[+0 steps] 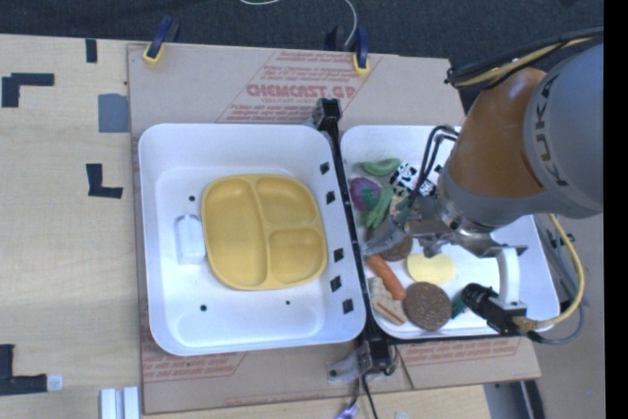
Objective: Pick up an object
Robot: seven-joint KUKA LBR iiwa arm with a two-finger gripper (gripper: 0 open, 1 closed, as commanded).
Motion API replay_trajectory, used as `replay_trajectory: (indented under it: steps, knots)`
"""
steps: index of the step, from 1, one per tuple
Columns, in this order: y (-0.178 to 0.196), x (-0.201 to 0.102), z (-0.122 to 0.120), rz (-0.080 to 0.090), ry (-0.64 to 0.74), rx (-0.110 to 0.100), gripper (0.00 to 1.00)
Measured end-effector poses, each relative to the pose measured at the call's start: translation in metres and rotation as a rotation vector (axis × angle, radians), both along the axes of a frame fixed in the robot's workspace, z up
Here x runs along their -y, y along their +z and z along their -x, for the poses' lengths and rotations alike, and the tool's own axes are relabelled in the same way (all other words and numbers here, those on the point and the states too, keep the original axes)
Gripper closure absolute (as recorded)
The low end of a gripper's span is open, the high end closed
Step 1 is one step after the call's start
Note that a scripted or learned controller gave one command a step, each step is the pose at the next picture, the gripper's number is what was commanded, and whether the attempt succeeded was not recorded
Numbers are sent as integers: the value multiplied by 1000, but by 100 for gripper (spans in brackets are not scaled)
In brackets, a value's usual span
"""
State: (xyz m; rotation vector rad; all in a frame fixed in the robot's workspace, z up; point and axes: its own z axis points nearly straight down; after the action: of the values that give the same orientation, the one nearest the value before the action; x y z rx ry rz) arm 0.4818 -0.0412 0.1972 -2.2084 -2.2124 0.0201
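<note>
**Arm low over right bin, grip state unreadable**

Camera view, from my remote seat:

- Two shallow white bins side by side on a brown cardboard sheet [294,93] clamped to the wooden bench [59,240].
- Left white bin [157,211] holds a yellow plastic compartment tray [263,231], lying flat near the middle. A small clear or white item [187,236] sits just beside the tray's left edge; too washed out to identify.
- Right white bin [535,285] holds the clutter. The grey arm with the orange band [496,147] comes in from the right and covers much of this bin.
- The two-finger gripper [397,235] is down among the objects at the bin's left-centre. I cannot tell whether the claw is wide, narrow, or gripping anything; the wrist body hides it.
- Candidate pick objects are all in the right bin, clustered along its left side: a green leafy toy [378,169] at the top, a purple piece [369,194] just below it, an orange carrot-shaped toy [388,277], a pale yellow disc [432,268], a brown round cookie-like disc [428,305] near the front wall, and a tan wafer-like piece [390,312] touching or just beside the brown disc.
- A small black-and-white die-like item [404,177] sits near the green toy.
</note>
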Motion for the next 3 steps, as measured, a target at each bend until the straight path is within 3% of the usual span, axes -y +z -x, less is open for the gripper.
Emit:
replay_trajectory:
  steps: [1,2,3]
  knots:
    - [8,0,1,-1,1,-6,100]
    - [8,0,1,-1,0,-6,0]
    - [15,-1,1,-1,1,-12,100]
